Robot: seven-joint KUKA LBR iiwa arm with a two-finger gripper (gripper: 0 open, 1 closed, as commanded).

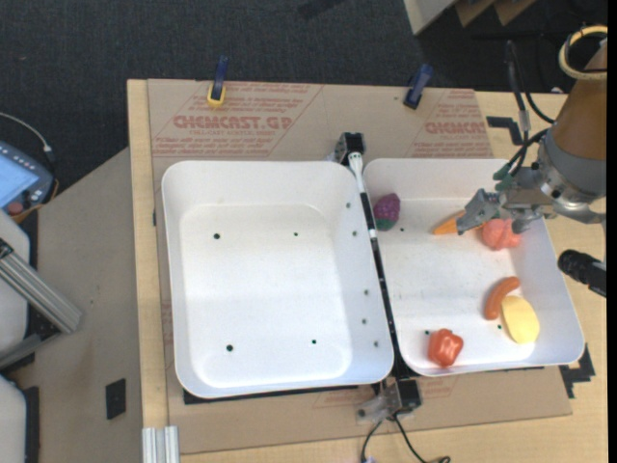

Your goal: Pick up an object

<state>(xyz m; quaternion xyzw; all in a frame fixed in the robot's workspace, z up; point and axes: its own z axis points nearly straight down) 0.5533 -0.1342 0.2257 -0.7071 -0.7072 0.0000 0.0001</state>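
So the gripper (494, 218) hovers at the pink object (499, 234) in the frame's right-hand bin (415, 177); can't tell its state, next it needs lowering.

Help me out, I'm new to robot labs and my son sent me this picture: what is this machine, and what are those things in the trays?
The picture comes from one camera fixed above a bench, looking down at a slant. The grey and orange shape at the right is a robot arm; its gripper hangs over the right bin. That bin holds toy foods: a purple grape bunch, an orange carrot piece, a pink piece just under the gripper, an orange sausage shape touching a yellow lemon, and a red pepper. The left bin sits beside it. Whether anything is held cannot be told.
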